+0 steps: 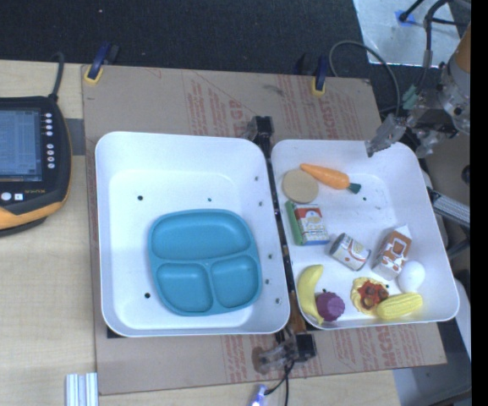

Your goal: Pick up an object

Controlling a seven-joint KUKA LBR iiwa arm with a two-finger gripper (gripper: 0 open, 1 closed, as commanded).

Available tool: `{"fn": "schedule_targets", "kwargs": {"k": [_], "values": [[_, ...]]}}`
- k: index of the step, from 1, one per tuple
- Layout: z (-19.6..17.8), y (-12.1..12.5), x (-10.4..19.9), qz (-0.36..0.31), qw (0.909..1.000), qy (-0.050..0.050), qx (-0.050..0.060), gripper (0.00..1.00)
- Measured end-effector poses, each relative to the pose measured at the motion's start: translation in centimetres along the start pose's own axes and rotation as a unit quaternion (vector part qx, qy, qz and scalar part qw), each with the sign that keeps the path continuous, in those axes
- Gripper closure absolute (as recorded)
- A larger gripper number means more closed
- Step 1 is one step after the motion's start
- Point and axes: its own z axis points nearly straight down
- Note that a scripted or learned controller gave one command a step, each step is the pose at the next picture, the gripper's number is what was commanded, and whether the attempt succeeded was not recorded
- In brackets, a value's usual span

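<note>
nearest, along the right white plastic bin's [430, 201] front edge, lie a yellow toy corn cob [399, 306] and yellow banana [309, 289]. the orange toy carrot [326, 175] lies alone nearer its far edge, the easiest pick. the gripper [385, 137] hovers over the far right corner; fingers' spread i cannot tell. descend centred across the carrot.

Robot lab: clamped bench [227, 100], teach pendant [15, 163]

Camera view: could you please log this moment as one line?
gripper: above right bin's far rim | holding: nothing | carrot: lying in bin | stage: approach
</note>
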Motion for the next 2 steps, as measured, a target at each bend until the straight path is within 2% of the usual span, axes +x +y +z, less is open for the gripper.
{"fn": "schedule_targets", "kwargs": {"k": [1,2], "values": [[11.1,-0.5,4.3,-0.001,1.0,0.0,0.001,0.0],[16.6,4.1,5.4,-0.001,1.0,-0.001,0.0,0.0]]}}
